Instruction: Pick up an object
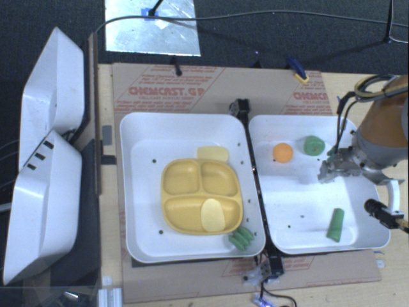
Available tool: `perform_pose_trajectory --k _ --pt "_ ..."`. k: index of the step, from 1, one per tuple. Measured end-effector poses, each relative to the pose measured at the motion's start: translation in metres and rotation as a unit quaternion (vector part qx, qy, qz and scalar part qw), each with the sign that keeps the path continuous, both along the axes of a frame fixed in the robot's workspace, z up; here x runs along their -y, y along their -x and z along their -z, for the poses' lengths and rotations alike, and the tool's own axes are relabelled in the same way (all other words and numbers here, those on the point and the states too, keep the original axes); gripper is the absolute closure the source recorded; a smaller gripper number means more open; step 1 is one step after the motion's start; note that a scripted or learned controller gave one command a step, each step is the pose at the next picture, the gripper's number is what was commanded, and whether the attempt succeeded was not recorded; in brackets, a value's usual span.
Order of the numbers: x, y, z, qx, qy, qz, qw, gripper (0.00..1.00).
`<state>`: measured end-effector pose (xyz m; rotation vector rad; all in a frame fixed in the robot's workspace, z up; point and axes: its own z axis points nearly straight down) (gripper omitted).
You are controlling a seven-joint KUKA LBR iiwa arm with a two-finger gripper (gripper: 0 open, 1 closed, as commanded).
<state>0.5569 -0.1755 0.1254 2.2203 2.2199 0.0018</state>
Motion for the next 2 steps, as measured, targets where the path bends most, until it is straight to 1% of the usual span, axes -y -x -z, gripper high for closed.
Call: perform_pose_trajectory --k 1,2 --pt "0.003 0.001 -0.043 0.001 0.0002 0.0 1.0 1.0" --pt "-0.004 0.006 -0.093 0.001 0.0002 -0.001 1.0 1.0"
